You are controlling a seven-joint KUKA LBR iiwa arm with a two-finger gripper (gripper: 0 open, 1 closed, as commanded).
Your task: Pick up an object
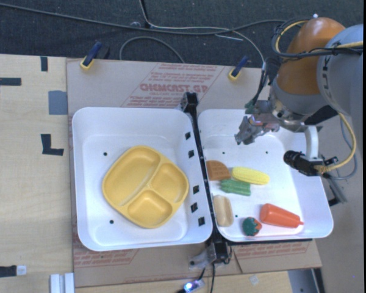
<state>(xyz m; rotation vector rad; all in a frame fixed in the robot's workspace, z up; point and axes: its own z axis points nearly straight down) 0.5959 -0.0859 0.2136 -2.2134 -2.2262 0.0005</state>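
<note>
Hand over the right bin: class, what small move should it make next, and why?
Probably a short move toward the near side of the right bin, then down. The hand hovers above bare floor at the far end, while the corn cob and the other toy foods lie closer to the near wall.

This is a robotics lab test cell, not a home. The bench (24, 163) is bare plywood marked with black tape pieces (49, 145). A printed cardboard sheet (171, 84) is held at the bench's far edge by yellow-handled clamps (90, 55). Loose black cables (171, 26) trail over dark carpet (61, 11) beyond. The two white bins (85, 127) hold plastic toy food (250, 176).
</note>
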